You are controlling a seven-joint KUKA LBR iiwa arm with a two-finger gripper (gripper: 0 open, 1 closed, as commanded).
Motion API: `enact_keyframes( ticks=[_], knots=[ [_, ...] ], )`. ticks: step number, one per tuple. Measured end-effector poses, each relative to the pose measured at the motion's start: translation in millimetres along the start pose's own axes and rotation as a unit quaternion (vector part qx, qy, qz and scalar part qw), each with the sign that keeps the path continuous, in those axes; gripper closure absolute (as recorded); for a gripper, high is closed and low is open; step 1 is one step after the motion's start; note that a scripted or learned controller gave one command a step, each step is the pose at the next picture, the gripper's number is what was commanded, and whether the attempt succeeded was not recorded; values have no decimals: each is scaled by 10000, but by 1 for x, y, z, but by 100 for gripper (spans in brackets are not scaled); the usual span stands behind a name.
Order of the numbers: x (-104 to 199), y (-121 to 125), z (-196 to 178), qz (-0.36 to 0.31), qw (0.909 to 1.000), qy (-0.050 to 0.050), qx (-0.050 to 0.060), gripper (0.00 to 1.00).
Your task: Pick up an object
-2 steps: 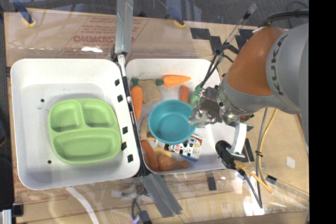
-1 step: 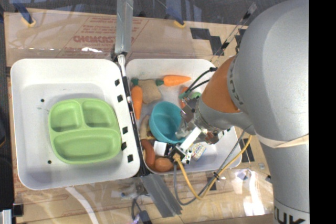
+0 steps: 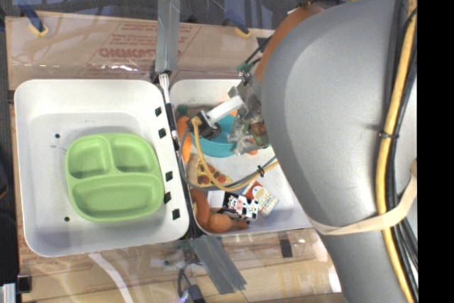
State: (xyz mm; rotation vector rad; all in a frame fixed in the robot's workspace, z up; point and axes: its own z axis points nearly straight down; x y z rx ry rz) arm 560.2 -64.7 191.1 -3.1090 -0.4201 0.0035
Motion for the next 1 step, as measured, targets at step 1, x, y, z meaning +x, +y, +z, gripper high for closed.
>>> enact_keyframes(
  ticks=[1],
  knots=[
    [19,-94,-1,374,9992,12,-105,100]
  ],
)
